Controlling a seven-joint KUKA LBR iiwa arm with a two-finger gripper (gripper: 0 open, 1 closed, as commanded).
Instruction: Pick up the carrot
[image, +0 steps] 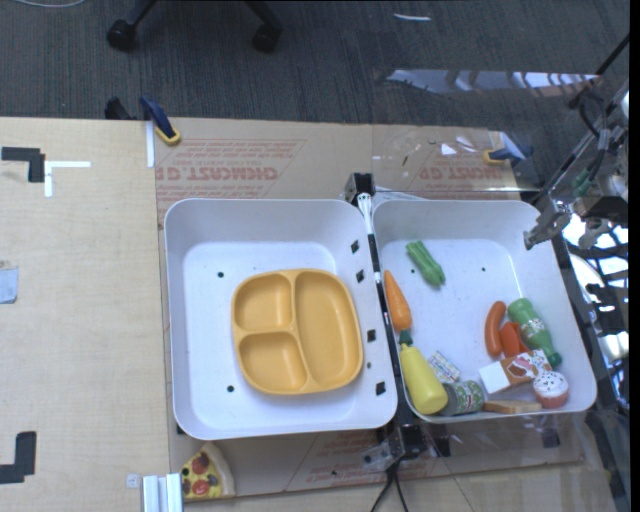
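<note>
1. The carrot (397, 302) lay in the right bin (470, 225), pressed close against that bin's left wall, its orange body running roughly along the wall with the green end pointing toward the near edge.
2. Just below the carrot's green end sat a yellow bottle (421, 380), and beside that a small tin can (462, 397) lay on its side.
3. A green pickle (425, 262) rested up and to the right of the carrot, apart from it.
4. The gripper (545, 228) hung at the right bin's far right rim, well apart from the carrot, with nearly the whole bin floor between them; whether it was spread or closed could not be told.
5. A red sausage (494, 328) and other toy foods crowded the bin's near right corner.
6. The left bin (190, 300) held a yellow divided plate (297, 330).
</note>
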